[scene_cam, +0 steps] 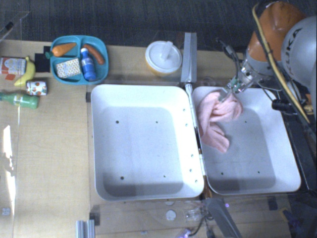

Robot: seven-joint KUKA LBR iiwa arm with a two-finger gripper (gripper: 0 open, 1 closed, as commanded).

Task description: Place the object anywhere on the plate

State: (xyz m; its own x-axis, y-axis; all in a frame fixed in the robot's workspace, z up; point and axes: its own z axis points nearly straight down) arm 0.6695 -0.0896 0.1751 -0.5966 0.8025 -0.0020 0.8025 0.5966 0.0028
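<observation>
Pink cloth point(216, 120) crumpled in right bin point(277, 180), against left wall. My fingers point(233, 91) at cloth's top edge; open or pinching, cannot tell. Left bin point(143, 182) beside it.

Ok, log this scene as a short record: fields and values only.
arm: grey KUKA arm with orange band, reaching in from the right
hand: hand at the top edge of the cloth
object: crumpled pink cloth, lying in the right bin's near-left part
right bin: shallow white bin
left bin: shallow white bin
bench items: blue divided tray of toy food; round white lid on yellow cup
</observation>
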